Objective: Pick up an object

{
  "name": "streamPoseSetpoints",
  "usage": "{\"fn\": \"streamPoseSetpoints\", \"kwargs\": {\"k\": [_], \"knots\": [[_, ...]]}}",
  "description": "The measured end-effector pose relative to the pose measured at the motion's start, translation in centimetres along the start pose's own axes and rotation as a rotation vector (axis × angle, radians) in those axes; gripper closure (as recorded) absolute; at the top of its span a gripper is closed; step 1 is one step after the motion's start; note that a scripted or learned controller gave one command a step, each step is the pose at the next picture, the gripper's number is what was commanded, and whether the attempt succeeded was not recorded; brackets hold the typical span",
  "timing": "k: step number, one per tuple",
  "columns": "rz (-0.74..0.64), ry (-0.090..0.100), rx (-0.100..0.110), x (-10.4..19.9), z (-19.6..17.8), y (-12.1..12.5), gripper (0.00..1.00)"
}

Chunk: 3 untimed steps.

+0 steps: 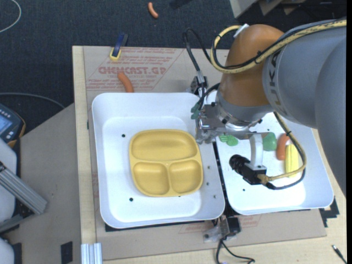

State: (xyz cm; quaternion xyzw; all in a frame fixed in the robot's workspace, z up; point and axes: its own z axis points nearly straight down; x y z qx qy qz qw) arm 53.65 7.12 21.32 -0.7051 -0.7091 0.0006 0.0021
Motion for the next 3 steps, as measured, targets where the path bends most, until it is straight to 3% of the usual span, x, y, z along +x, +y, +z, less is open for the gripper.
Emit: {"fn": "streamPoseSetpoints", "kwargs": {"k": [1,3], "knots": [[0.002,-0.001,-0.006,2.05,-1.82,-0.80,1.00],[0.005,-0.002,-0.004,1.69,-1.92,-0.67,1.00]]}}
